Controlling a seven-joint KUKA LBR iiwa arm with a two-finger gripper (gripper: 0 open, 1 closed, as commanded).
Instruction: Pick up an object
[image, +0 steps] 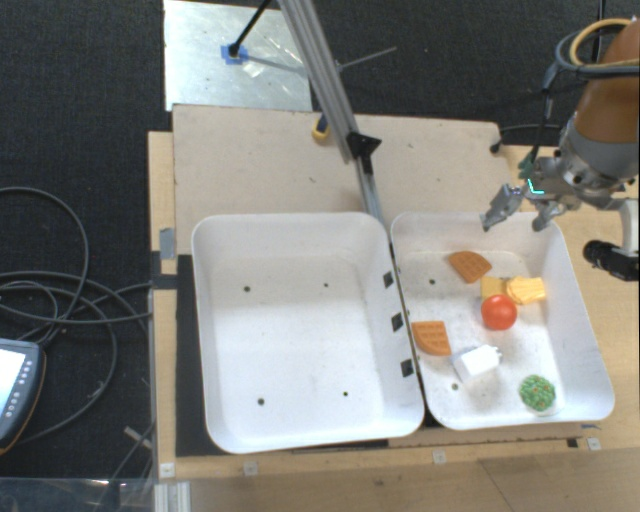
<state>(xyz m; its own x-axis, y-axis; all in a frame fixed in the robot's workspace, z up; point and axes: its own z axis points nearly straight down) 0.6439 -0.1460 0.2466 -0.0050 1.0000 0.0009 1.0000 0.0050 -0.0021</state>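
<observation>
The right bin (575, 300) holds several small objects: an orange-brown piece (468, 265), a yellow block (525, 290), a red ball (499, 313), an orange wedge (432, 338), a white block (477, 360) and a green ball (537, 392). My gripper (520, 212) hangs above the bin's far edge, up and right of the orange-brown piece. Its two fingers stand apart with nothing between them.
The left bin (215, 300) lies beside the right one, with a black-marked divider (398, 320) between them. A slanted metal pole (330, 85) crosses the back of the bench. Cables and a tablet lie on the floor at the left.
</observation>
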